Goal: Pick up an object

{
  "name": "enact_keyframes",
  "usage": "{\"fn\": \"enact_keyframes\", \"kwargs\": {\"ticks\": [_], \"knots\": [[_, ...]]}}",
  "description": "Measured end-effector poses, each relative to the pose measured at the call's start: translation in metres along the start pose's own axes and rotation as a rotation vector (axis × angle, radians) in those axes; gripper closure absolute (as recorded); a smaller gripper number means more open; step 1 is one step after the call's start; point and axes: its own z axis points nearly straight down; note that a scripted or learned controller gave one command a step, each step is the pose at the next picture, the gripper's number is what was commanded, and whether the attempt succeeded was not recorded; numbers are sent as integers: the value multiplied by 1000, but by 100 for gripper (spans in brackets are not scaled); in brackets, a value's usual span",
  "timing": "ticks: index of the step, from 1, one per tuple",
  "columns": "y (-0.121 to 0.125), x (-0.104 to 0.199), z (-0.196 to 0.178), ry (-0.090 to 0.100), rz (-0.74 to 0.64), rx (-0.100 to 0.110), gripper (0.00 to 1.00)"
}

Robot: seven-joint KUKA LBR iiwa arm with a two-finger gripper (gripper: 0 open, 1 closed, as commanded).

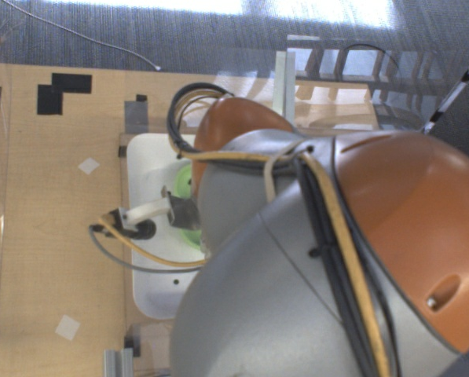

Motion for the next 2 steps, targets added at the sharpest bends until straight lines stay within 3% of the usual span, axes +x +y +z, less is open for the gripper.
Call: {"fn": "enact_keyframes", "kwargs": {"ticks": [1, 2], "knots": [[0, 1, -61, 3, -21, 0, 100], [0, 0, -65, -1, -330, -3, 100]]}}
